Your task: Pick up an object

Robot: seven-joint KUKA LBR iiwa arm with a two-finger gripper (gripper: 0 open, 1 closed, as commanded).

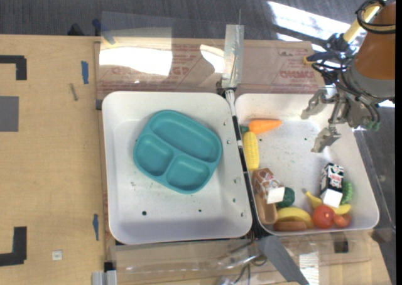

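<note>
Right bin (295, 152), jaws (321, 123) spread, arm cut off

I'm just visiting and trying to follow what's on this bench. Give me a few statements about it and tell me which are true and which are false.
1. The teal divided plate lies in the left bin. True.
2. The gripper holds the carrot. False: the carrot lies on the floor of the right bin, apart from the gripper, with nothing between the fingers.
3. The corn cob lies along the right bin's left wall, just below the carrot. True.
4. The tomato sits on the plate. False: the tomato is in the right bin, near its front edge.
</note>
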